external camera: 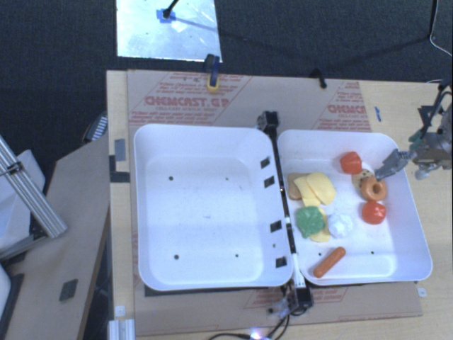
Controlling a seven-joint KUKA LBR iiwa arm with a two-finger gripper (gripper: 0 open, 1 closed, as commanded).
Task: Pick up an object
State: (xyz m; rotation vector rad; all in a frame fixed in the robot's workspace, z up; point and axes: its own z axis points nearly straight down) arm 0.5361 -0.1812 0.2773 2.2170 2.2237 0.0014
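The gripper (391, 166) reaches toward the toy donut (372, 188); I cannot tell its grip. Next, it must go lower.

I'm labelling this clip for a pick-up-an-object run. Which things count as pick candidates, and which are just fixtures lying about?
Pick candidates, all in the right bin: red tomatoes, doughnut, yellow pieces, green piece, white lump, sausage.

Lying about: left bin, clamp, metal plate.

arm: enters from right, low | gripper (391, 164): angled down-left
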